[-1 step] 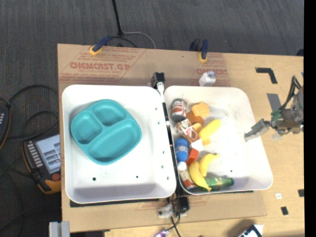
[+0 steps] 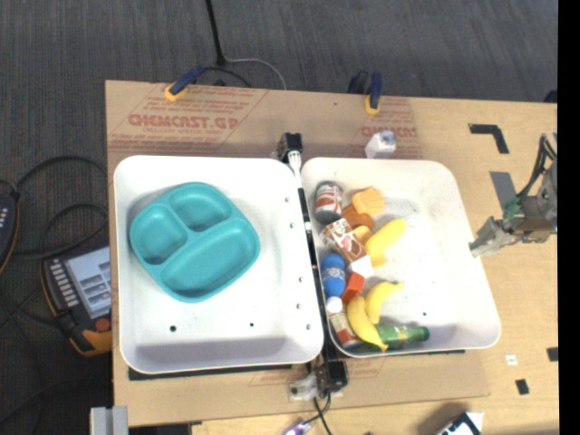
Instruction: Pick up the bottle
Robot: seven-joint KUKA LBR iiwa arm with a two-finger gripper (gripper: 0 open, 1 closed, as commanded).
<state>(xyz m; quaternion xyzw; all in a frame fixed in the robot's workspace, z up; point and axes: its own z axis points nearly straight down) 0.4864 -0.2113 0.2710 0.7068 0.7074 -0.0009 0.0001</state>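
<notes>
camera view, slanted down on the bench (image 2: 272,107): two white bins side by side on brown board. left bin (image 2: 136,333) carrying a teal divided plate (image 2: 194,239), three compartments, nothing in them. right bin (image 2: 453,207) crowded along its left wall with small things in a heap: a can (image 2: 326,199) at the top, an orange block (image 2: 367,201), a red-and-white carton (image 2: 341,236), two bananas (image 2: 388,239) and (image 2: 366,311), a blue-and-white bottle (image 2: 333,273) lying among them, and a green bottle (image 2: 401,335) on its side at the bottom edge, partly under the lower banana.

gripper (image 2: 494,236) at the right bin's right rim, well apart from the heap; too small and dim to say whether spread or closed, so cannot tell. nothing seen held.

likely trouble from here, as judgement only: two bottles present, so a wrong choice possible. blue-and-white bottle wedged between carton, red piece and banana, touching on several sides, so a descent there apt to pinch a neighbour or skid off the round body. green bottle lying flat against the bin's lower wall with a banana over its neck end, leaving little room for one side of the grasp; a wall strike or a banana lifted instead both plausible. a round bottle on its side also apt to roll out of a closing grip.

writing: "chemcast gp" printed in red on the board behind the left bin, with smaller lines beneath too fine to read. labels on can, carton and bottles not legible.
</notes>
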